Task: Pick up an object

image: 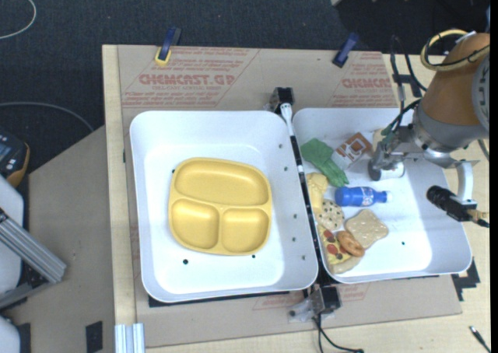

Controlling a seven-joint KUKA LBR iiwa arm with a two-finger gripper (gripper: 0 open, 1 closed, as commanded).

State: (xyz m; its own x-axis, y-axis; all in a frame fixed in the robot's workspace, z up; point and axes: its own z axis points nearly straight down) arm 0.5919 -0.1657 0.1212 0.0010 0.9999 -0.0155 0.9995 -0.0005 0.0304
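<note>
Toys (342, 219) are crowding the right bin's (436, 262) left side. Its right floor is lying open. A yellow tray (221, 205) is filling the left bin (148, 188).

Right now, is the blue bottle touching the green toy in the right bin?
Apart. The camera view shows bare white bin floor between the blue bottle and the green toy.
</note>
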